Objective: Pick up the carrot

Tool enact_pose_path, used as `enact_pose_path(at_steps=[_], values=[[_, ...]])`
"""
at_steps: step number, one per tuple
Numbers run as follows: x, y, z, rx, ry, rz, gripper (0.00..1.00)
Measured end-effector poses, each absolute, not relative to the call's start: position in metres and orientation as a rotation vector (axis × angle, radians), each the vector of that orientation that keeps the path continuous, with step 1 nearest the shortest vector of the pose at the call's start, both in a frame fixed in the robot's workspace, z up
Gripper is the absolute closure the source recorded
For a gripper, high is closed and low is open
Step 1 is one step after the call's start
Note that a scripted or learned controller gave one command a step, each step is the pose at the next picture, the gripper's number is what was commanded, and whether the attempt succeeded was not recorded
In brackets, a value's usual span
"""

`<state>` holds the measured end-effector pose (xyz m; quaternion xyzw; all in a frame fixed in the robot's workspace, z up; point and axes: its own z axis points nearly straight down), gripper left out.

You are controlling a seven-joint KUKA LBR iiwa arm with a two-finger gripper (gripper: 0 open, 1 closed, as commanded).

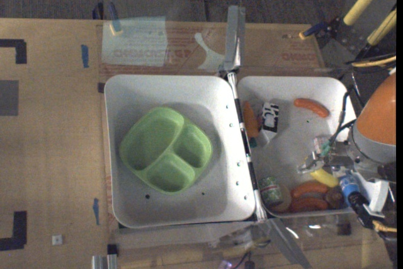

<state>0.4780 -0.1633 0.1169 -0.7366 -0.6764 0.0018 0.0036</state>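
Over the right bin [286, 86], pincer [315, 164] beside a yellow item [325, 177], opening impossible to tell, carrot [250, 121] well apart.

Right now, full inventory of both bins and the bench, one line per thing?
left bin: 1, white, left half of bench
divided plate: 1, green, three compartments, middle of left bin
right bin: 1, white, beside the left bin
carrot: 1, orange, against right bin's left wall
black-and-white item: 1, just right of the carrot
sausage: 1, orange-red, upper right of right bin
small can: 1, green label, right bin's lower left
sausages: 2, red-orange, along right bin's lower wall
banana: 1, yellow, near the gripper
gripper: 1, metal, low over right bin's right side, away from the carrot
arm: 1, grey with orange band, right edge
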Motion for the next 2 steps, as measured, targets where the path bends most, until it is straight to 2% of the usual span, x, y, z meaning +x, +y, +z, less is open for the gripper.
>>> enact_pose_path(at_steps=[1, 2], values=[[0.479, -0.111, 0.097, -2.246, -2.188, 0.005, 0.00], [0.481, -0.180, 0.085, -2.355, -2.077, -0.006, 0.00]])
